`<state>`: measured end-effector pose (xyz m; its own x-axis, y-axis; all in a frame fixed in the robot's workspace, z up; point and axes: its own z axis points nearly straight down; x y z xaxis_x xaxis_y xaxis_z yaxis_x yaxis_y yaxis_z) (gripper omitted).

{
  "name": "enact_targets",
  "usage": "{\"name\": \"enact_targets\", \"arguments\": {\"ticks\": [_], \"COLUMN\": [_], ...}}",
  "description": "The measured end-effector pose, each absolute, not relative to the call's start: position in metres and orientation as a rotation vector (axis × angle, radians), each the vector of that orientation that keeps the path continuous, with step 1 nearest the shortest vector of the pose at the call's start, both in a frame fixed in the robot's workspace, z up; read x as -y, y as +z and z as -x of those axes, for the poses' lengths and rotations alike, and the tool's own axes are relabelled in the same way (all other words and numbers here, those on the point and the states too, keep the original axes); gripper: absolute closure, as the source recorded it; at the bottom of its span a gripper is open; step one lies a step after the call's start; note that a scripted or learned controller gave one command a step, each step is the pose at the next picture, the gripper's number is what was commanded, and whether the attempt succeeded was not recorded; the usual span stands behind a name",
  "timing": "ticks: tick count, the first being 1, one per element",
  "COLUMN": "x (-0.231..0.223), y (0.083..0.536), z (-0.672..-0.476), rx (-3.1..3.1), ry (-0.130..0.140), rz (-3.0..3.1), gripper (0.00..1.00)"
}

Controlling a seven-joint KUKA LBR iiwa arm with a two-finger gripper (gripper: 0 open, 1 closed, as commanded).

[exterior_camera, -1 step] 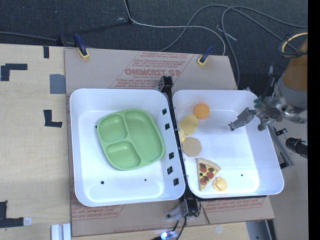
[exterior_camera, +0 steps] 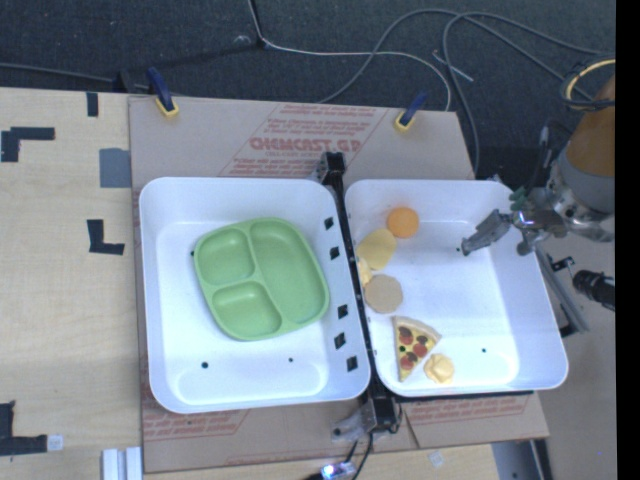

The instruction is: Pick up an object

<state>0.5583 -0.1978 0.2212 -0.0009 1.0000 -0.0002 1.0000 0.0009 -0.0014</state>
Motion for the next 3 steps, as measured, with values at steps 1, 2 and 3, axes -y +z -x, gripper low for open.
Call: {"name": "enact_targets", "arguments": {"ticks": [1,2,3], "x": [0.191,0.189,0.189], "y": [0.167,0.118,0.084], "z": [-0.566,-0.574,-0.574], "rx": [2.221,2.222,2.224], "ry": [0.005,0.005,0.003], "rz": [2.217,2.217,2.221], "gripper": [0.00,0.00,0.00]}}
